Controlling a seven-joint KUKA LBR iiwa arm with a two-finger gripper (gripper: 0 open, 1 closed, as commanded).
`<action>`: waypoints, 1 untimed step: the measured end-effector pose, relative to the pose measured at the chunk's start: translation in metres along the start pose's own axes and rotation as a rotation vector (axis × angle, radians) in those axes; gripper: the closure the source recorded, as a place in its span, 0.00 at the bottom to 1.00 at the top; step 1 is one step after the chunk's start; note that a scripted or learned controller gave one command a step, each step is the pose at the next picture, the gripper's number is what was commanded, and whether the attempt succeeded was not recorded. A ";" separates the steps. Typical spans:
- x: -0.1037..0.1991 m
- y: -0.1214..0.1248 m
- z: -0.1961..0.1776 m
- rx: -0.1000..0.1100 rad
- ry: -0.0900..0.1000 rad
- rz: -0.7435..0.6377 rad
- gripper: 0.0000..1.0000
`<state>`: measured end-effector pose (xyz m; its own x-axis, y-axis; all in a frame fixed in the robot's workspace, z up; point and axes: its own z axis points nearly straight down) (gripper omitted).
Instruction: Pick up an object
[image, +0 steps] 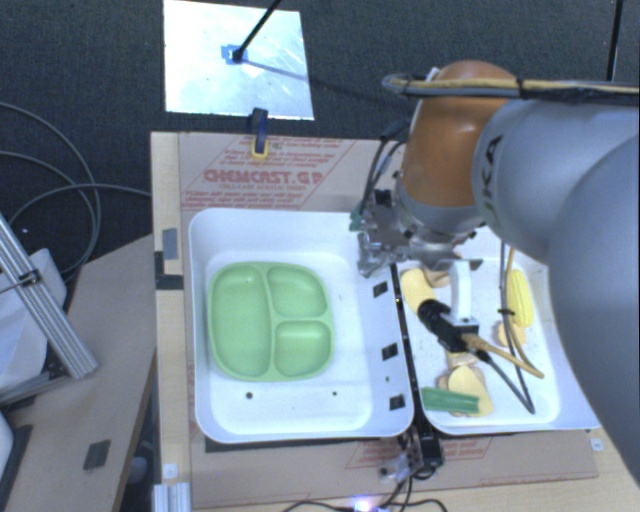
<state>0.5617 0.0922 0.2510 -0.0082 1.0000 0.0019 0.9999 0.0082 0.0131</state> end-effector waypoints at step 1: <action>-0.008 -0.059 0.033 0.018 -0.002 0.008 1.00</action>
<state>0.5028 0.0835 0.2172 -0.0003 1.0000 0.0003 1.0000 0.0003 -0.0051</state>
